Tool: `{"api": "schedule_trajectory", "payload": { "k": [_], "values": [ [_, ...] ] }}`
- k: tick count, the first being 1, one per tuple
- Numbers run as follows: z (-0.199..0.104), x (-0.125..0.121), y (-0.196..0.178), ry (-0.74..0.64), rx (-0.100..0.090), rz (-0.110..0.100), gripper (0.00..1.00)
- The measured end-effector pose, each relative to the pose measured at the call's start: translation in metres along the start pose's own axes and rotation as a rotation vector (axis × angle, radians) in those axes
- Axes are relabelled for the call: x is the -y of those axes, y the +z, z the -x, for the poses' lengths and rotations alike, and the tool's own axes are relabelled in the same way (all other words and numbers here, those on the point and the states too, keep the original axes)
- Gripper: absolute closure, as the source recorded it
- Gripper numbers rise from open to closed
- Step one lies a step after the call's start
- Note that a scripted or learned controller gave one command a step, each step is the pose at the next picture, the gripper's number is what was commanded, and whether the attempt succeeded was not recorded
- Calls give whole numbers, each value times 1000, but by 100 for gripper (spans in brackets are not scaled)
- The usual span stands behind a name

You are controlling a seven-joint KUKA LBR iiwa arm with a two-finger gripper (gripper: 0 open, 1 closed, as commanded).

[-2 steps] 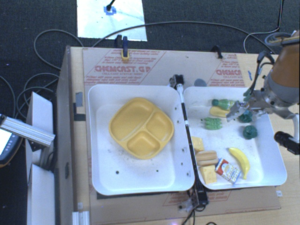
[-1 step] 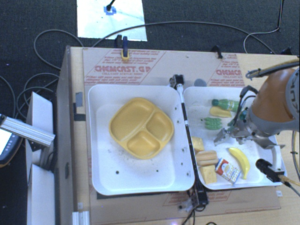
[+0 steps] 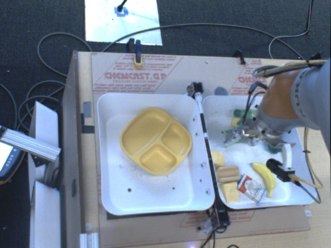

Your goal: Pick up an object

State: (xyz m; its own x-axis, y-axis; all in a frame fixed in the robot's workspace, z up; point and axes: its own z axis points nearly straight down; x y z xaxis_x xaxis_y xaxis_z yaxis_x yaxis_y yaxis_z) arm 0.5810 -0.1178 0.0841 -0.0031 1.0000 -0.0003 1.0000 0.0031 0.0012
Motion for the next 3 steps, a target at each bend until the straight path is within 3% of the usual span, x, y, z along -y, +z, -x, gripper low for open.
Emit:
{"api": "schedule_trajectory", "payload": {
  "k": [1, 2, 3],
  "values": [
    [-4, -47, 2, 5, -2, -17, 0],
    [-12, -37, 0, 2, 0, 0, 0],
    [-13, -26, 0, 2, 0, -1, 0]
  ]
}}
